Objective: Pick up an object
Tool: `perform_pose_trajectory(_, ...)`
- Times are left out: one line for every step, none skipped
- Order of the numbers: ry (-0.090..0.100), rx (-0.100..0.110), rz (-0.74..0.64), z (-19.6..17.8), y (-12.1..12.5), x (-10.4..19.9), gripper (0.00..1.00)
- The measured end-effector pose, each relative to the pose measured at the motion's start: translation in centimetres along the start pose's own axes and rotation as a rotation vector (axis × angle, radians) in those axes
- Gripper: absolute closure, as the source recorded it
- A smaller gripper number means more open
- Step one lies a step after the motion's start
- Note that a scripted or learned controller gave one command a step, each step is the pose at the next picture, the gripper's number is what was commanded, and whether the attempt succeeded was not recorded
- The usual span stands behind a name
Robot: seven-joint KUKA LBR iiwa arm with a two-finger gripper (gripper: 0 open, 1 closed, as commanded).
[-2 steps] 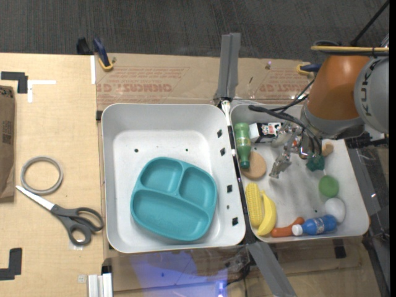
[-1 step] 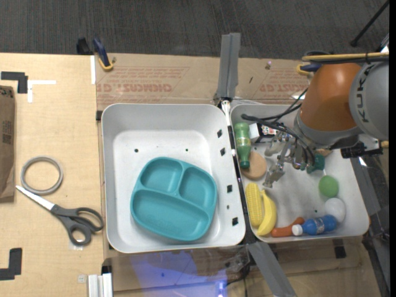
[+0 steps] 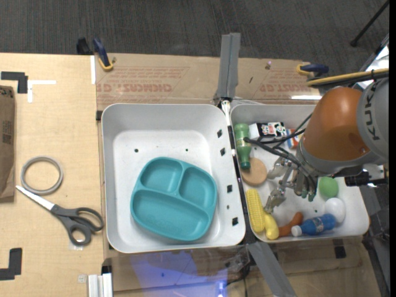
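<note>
My gripper (image 3: 289, 189) hangs low over the middle of the right bin (image 3: 352, 228). Its fingers (image 3: 276, 197) stand apart, open, with bare white bin floor between them. Around it lie a tan wooden disc (image 3: 254, 173), a green bottle (image 3: 242, 146), a yellow corn cob (image 3: 254, 206), an orange sausage-shaped piece (image 3: 289, 225), a blue bottle (image 3: 315, 225), a white ball (image 3: 335, 207) and a green ball (image 3: 328, 185). A black-and-white box (image 3: 272, 129) sits at the bin's far side. The arm's orange band (image 3: 331, 129) covers the bin's far right part.
The left bin (image 3: 124, 141) holds a teal divided plate (image 3: 174, 198). On the bench to the left lie scissors (image 3: 69, 216) and a roll of tape (image 3: 41, 174). Brown cardboard (image 3: 154, 82) lies behind both bins.
</note>
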State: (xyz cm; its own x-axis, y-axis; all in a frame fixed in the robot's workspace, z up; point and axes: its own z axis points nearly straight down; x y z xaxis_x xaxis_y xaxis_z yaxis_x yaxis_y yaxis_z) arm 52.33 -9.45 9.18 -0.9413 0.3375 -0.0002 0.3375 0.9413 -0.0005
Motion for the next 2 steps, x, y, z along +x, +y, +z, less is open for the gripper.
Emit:
perform_pose_trajectory(-0.006, -0.001, -0.023, -0.1, -2.9, 3.6, 0.00)
perform_pose_trajectory(-0.003, -0.001, 0.117, -0.1, -0.8, -4.5, 0.00)
